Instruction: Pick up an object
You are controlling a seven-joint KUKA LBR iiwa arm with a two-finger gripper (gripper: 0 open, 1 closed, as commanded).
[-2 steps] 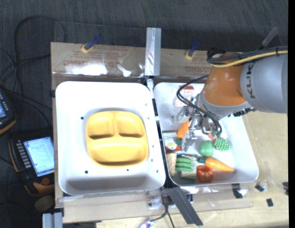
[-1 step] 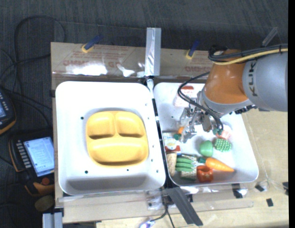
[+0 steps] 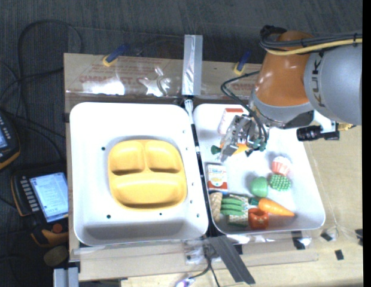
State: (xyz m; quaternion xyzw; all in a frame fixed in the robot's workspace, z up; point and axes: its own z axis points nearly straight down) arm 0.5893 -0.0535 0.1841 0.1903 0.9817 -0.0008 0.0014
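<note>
arm (image 3: 317, 82): cut off at right edge | carton (image 3: 228, 119): partly hidden behind gripper (image 3: 236, 143) | fingers: blurred

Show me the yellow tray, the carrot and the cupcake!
Yellow tray (image 3: 147, 173): camera view, point on the ridge between its compartments.
Carrot (image 3: 275, 207): camera view, point on the middle of its orange body.
Cupcake (image 3: 281, 165): camera view, point on its pink-and-white top.

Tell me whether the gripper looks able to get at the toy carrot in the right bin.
Probably yes. The gripper hangs over the right bin, and the toy carrot lies uncovered near the front, though a red toy touches it.
</note>
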